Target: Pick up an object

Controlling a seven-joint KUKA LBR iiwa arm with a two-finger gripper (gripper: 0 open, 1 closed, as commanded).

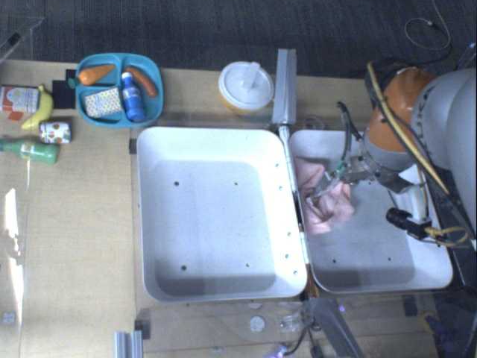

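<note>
reaching gripper (330, 183) on pink cloth (325, 202), right bin (387, 267), divider wall beside

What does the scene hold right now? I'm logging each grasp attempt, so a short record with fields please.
target: pink cloth, crumpled
target location: right bin, against its left wall
gripper: low over the cloth's upper part
grasp: cannot tell from this view
left bin: white, shallow, beside the right bin
off-bin items: blue divided tray with toy food, lidded cup
</note>
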